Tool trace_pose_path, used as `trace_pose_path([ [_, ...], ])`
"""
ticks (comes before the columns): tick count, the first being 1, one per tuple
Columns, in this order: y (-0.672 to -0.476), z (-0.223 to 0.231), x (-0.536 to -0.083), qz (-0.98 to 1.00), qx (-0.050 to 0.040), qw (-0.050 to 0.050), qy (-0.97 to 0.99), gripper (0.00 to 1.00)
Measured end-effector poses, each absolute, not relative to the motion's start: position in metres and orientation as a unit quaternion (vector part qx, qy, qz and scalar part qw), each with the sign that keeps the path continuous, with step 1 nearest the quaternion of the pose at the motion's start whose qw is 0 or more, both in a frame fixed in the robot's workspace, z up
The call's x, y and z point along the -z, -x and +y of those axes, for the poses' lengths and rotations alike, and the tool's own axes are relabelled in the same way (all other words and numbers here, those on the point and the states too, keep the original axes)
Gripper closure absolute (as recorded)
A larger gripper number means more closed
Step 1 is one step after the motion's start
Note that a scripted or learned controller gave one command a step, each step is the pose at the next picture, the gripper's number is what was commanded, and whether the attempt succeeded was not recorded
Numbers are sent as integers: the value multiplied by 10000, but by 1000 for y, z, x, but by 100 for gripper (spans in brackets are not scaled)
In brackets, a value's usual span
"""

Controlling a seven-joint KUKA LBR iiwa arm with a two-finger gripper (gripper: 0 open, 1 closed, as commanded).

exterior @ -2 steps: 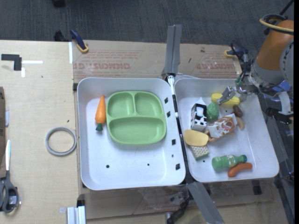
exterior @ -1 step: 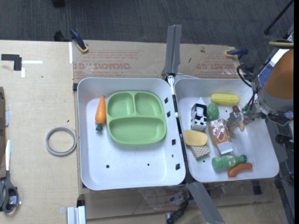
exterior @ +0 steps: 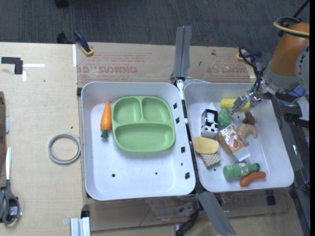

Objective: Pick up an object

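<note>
The arm [exterior: 290,53] comes in from three o'clock, its orange band cut off by the frame edge at upper right, and the gripper [exterior: 242,103] hangs low over the right bin [exterior: 280,181], up at that bin's twelve o'clock end. The tips are small and blurred against the clutter, so open or closed, I can't tell. Nothing can be seen between them.

Right at the tips sits a yellow piece [exterior: 228,103], maybe corn or a banana, partly covered by the gripper. Just at its six o'clock is a green lump [exterior: 224,117], and touching that at nine o'clock a black-and-white cow-print carton [exterior: 209,122]. At four o'clock from the gripper lies a brown item [exterior: 249,117], too murky to name, with a tan croissant-like shape [exterior: 245,130] below it. A printed snack packet [exterior: 232,140] lies tilted at mid-bin, a yellow wedge [exterior: 205,144] sits at its nine o'clock over a waffle-patterned piece [exterior: 210,160] that is half hidden. Down at six o'clock, a green bottle [exterior: 239,170] and an orange sausage [exterior: 253,178] lie side by side.

Over in the left bin [exterior: 98,181], a green divided tray [exterior: 143,123] sits with a carrot [exterior: 105,118] just at its nine o'clock. Out on the bench, a tape ring [exterior: 64,148] lies well apart, and scissors [exterior: 9,203] are clipped by the left edge.
</note>
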State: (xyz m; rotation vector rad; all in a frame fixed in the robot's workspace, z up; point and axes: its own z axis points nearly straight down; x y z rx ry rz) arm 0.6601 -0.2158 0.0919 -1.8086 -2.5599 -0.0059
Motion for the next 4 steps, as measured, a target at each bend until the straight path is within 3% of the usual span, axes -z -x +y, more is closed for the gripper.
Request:
trace_pose_path([
  [1, -661, -217, -103, -8173, 8, -8, 5763, 100],
  [2, -661, -217, -102, -8175, 9, 2, 5760, 0],
  [3, -617, -148, -105, -8137, 2, -7, 5814, 0],
  [4, -655, -114, -109, -7821, 0, -11, 6231, 0],
])
